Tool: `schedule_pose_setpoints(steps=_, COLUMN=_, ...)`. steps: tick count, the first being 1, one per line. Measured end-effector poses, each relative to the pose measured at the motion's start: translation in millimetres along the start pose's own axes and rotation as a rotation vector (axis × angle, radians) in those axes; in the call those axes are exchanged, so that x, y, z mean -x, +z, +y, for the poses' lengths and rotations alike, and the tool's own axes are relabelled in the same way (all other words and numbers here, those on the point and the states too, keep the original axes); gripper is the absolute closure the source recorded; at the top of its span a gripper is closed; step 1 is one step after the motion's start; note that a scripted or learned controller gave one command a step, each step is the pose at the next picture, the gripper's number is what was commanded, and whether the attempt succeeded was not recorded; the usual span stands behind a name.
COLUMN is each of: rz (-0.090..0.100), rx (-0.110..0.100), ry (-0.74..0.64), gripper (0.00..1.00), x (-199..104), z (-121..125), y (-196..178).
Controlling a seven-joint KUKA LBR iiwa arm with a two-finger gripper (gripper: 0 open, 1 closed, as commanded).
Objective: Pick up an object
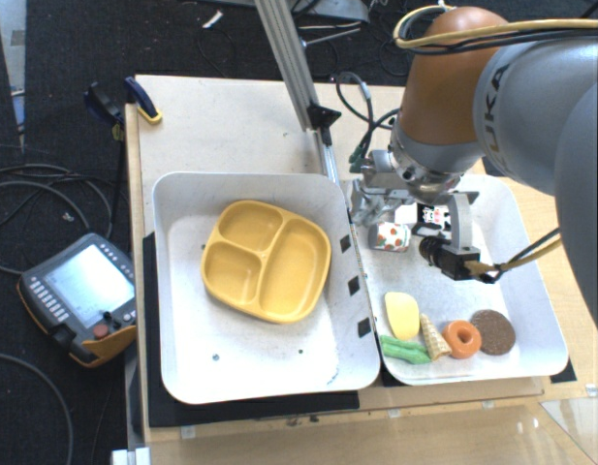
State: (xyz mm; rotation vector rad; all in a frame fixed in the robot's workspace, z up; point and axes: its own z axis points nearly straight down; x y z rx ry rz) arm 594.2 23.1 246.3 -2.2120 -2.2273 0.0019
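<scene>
The grey arm (531,76) with its orange band is seen nearest the camera, reaching over the right bin (531,260). Its gripper (391,223) is lowered over one small white cube with red spots (393,237), which lies just below and between the fingers; whether it is gripped cannot be told. Further below the fingers, five items are counted: one yellow piece (401,314), one green bean (403,351), one cone (433,337), one orange ring (462,338), one brown disc (493,331). One yellow divided plate (267,260) is set in the left bin (182,356).
</scene>
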Motion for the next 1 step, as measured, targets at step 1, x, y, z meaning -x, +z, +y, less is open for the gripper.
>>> schedule_pose_setpoints(steps=1, rz=0.0, rx=0.001, ry=-0.001, gripper=1.0, x=-43.0, z=-4.3, y=6.6)
